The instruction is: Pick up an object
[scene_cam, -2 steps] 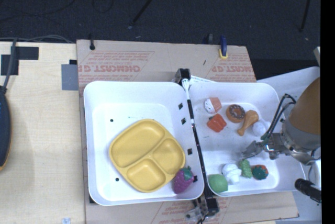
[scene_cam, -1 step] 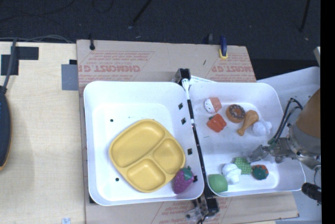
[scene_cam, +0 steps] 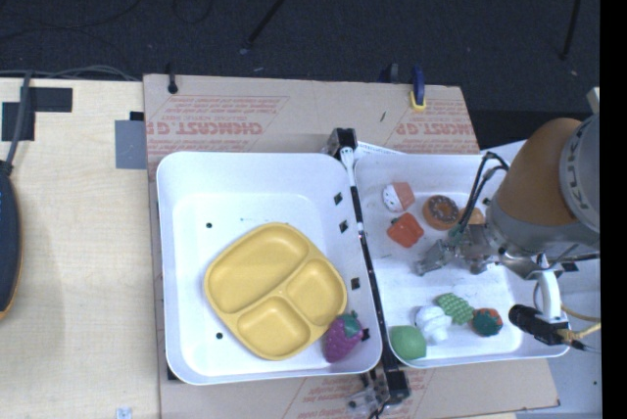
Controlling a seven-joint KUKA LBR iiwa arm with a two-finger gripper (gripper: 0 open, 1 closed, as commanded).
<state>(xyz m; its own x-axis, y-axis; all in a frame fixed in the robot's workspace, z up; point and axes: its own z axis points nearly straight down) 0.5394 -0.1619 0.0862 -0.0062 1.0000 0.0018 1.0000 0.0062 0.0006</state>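
Observation:
My gripper [scene_cam: 432,262] hangs low in the middle of the right bin [scene_cam: 490,353], at the end of the arm that comes in from the right. A red block [scene_cam: 404,230] lies just up and left of it, close but apart. Beyond that are a small white and orange piece [scene_cam: 396,197] and a round brown donut [scene_cam: 441,210]. Below the gripper lie a ridged green piece [scene_cam: 455,306], a white piece [scene_cam: 431,320], a light green ball [scene_cam: 409,342] and an orange and green piece [scene_cam: 487,320]. I see nothing held in the gripper.
The left bin [scene_cam: 196,192] holds a yellow divided plate [scene_cam: 274,290] and a purple bunch of grapes [scene_cam: 342,338] by its lower right corner. A raised divider [scene_cam: 355,241] runs between the bins. Cardboard [scene_cam: 294,118] lies under both.

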